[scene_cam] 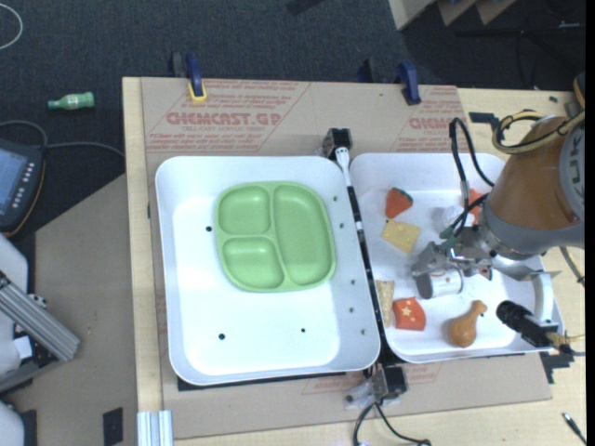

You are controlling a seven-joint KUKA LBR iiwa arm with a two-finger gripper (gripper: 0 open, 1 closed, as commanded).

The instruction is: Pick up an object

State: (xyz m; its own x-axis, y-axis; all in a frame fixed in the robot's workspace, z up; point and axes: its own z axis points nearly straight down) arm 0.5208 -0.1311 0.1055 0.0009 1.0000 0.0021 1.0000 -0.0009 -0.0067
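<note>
Right bin (423,163), lower right of frame: the gripper (444,272), its opening not discernible, hangs over a small white cylinder (447,283) among toy foods—likely light, rigid and smooth, so best pinched across its round sides, though prone to rolling.

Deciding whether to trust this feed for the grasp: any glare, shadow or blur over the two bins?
Camera view: even light, sharp on the green three-compartment plastic plate and the tan toy drumstick; mild bright wash on the left shallow white bin; the grey gripper is small and cluttered, its fingers hard to read.
</note>
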